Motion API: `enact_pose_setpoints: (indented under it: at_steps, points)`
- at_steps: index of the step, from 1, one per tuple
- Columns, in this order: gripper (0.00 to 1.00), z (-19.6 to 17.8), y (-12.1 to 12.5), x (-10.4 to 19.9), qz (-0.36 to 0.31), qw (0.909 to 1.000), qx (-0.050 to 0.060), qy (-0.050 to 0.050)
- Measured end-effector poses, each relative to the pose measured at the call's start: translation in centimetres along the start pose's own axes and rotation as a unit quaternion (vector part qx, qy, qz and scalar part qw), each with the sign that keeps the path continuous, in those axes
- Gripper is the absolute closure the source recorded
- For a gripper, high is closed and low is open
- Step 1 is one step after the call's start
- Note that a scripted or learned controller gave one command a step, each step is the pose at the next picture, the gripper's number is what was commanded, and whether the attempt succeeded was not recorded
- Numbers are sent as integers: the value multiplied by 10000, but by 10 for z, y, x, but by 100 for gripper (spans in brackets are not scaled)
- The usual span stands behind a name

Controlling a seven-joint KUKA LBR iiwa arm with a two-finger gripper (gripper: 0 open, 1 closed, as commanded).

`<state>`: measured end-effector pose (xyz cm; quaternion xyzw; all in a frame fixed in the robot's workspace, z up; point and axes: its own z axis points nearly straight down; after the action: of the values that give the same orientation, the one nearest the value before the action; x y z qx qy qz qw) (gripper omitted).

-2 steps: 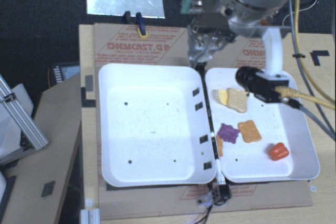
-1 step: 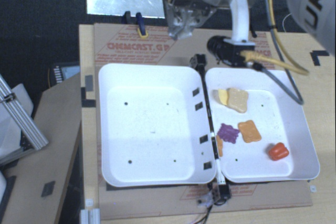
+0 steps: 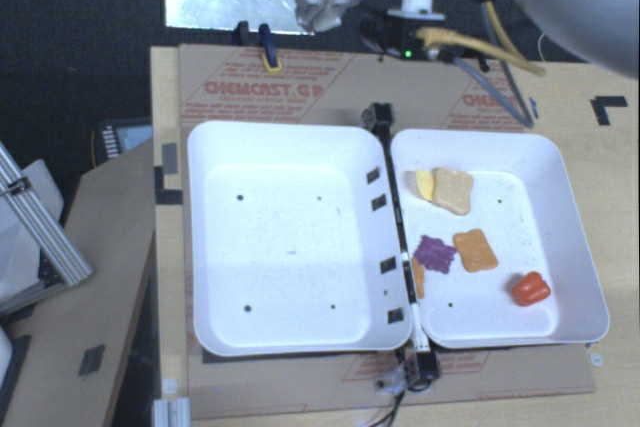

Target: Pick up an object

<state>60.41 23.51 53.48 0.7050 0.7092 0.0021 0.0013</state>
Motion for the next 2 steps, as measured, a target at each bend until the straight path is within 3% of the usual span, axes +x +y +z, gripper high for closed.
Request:
enact_pose_setpoints:
  at_steps: [1,2]
  points:
    - [100,-2,-110,1,-16,10000,26,9]
    - [100,-1,-61,-1,26,10000,6,1]
